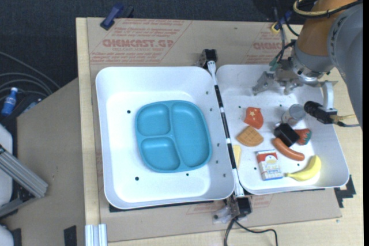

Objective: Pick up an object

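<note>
The gripper (275,82) hangs over the right bin's (340,150) far end, fingers spread and holding nothing, the toy foods near.

"CHEMCAST GP" in red on the bench board (138,37)

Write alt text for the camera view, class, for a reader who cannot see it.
A grey robot arm reaches from the right, its claw over the far end of the right white bin, which holds toy food: a banana, a sausage, a waffle and a small carton. The left white bin holds a blue divided plate.
</note>
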Robot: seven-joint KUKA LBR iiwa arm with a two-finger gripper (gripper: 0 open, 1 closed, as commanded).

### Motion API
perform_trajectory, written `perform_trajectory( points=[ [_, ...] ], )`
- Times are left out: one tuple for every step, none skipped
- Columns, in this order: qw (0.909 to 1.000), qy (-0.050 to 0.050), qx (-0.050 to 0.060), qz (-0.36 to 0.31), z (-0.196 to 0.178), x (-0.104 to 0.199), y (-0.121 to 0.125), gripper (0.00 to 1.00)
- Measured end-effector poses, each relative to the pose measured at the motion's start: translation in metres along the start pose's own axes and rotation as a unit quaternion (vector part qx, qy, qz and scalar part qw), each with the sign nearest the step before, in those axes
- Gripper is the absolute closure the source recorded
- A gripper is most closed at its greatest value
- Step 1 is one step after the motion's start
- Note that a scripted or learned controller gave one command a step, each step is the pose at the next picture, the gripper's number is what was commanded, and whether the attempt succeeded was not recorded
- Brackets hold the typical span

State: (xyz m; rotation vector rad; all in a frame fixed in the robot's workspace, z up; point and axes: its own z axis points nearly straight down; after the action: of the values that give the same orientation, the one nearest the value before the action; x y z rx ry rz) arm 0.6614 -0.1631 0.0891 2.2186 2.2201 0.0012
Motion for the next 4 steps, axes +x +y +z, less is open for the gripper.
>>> perform_trajectory(
  points=[
    [1.0000,0.002,0.002,0.000,0.004,0.055,0.005,0.00],
    [1.0000,0.001,0.003,0.001,0.004,0.063,-0.054,0.00],
    [1.0000,0.001,0.002,0.001,-0.006,0.064,-0.054,1.00],
    [1.0000,0.001,0.002,0.001,-0.006,0.064,-0.054,0.00]
  ],
)
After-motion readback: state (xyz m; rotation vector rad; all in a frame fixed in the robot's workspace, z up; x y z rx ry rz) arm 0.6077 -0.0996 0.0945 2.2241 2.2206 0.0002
